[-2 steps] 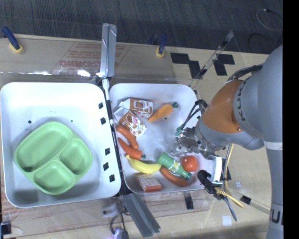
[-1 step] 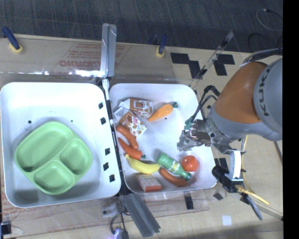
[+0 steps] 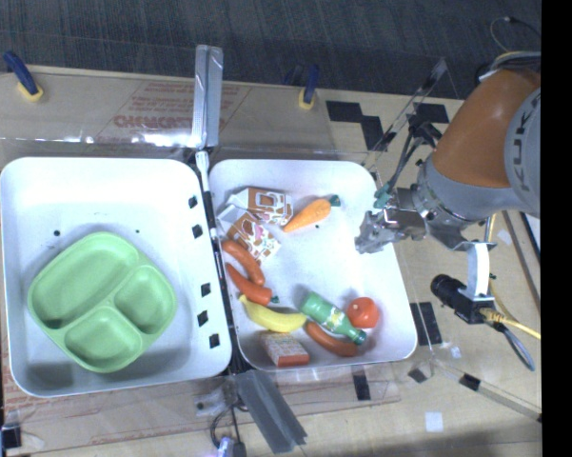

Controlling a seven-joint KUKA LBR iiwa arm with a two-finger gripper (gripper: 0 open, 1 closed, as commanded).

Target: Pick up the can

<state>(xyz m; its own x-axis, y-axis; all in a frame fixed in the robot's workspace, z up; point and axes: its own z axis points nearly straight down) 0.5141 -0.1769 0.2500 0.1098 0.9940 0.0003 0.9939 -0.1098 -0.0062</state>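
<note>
In the right bin (image 3: 385, 284), a short reddish-brown can (image 3: 286, 350) lies on its side against the front wall, just below a banana (image 3: 274, 318). My gripper (image 3: 370, 237) hangs over the bin's right side, near its right wall. It is well up and to the right of the can, with nothing visibly in it. The grey arm with its orange band comes in from the right edge of the view.
Sharing the right bin are a carrot (image 3: 308, 215), two snack packets (image 3: 258, 225), sausages (image 3: 245, 272), a green bottle (image 3: 330, 316), a tomato (image 3: 362, 312) and a brown sausage (image 3: 329, 340). The left bin (image 3: 38, 184) holds a green divided plate (image 3: 100, 302).
</note>
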